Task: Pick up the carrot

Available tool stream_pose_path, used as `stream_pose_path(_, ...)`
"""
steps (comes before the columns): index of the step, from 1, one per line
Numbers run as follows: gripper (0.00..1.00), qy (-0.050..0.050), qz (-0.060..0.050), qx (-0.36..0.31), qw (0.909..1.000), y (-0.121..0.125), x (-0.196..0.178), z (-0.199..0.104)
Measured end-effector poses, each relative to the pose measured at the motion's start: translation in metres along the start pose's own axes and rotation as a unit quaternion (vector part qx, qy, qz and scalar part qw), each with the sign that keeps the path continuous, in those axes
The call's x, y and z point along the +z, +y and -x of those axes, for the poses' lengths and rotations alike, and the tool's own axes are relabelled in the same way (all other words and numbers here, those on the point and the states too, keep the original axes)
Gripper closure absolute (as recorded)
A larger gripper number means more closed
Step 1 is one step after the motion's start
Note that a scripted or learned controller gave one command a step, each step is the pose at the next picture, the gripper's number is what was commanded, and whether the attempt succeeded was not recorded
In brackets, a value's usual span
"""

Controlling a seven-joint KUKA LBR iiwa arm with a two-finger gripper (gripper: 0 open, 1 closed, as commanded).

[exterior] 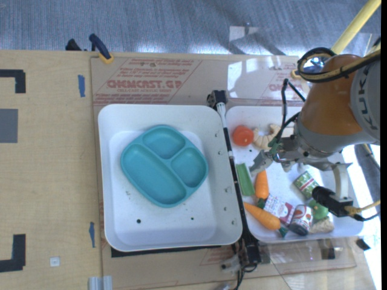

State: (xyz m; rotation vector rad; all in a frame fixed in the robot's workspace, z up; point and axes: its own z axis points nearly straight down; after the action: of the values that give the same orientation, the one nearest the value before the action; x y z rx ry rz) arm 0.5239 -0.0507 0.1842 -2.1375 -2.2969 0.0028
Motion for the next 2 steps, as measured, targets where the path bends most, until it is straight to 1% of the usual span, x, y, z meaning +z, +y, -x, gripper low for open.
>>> stream_pose_path(1, 0.00, 0.000, 0.003, 0.119, 0.9929, 0.004, 0.087, 0.065)
stream_pose_path(2, 0.00, -0.002, 0.010, 0.219, 0.9756, -0.016, 0.094, 0.044)
